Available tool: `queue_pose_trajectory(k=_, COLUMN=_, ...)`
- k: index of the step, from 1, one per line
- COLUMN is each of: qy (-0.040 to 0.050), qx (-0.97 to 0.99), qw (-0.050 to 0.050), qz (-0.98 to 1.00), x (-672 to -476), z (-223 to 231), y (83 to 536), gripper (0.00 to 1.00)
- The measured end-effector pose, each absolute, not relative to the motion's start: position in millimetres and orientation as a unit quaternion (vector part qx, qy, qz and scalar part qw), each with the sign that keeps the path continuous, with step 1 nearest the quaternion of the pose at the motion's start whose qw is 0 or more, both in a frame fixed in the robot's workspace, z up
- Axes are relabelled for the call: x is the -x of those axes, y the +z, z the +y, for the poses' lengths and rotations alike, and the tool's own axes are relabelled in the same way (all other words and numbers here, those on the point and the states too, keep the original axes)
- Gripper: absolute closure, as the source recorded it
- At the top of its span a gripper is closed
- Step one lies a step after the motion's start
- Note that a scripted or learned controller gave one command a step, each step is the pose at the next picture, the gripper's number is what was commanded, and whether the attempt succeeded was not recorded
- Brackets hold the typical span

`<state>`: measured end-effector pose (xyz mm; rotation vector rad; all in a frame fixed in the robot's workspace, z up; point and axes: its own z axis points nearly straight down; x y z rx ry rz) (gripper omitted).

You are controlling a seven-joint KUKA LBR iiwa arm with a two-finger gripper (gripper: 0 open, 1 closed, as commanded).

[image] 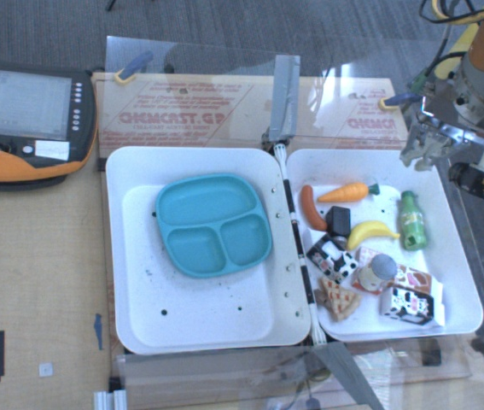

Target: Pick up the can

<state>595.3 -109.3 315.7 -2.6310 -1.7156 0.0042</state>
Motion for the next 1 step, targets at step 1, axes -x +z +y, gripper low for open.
queue_pose_trajectory(k=1, qy=0.0028, qx=0.835, qw=0.002, qz=-0.550, x=-522.3, z=-68.2, y=309.4, gripper=1.00)
